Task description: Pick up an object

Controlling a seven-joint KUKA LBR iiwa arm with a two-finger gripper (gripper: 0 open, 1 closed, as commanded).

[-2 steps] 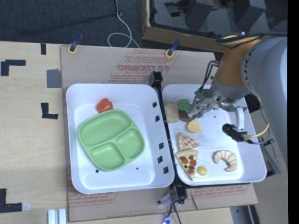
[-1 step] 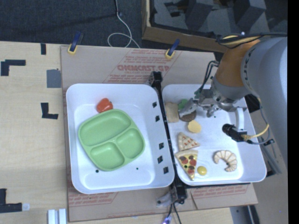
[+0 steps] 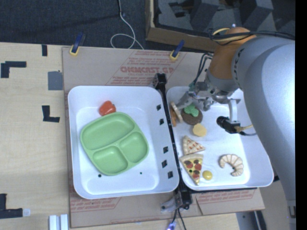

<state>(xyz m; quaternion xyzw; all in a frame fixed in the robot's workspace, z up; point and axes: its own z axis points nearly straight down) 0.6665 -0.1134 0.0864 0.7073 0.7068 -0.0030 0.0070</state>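
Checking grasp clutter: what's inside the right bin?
The right bin holds a croissant, two pizza slices, a yellow piece and a brown, green-topped item. The tool and arm cover its far corner.

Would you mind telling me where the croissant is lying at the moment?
The croissant lies in the right bin, near its front right corner, right of the small yellow piece and the pizza slice.

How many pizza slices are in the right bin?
2. One pizza slice lies mid-bin, the other pizza slice just below it near the front-left corner. The gripper may hide more.
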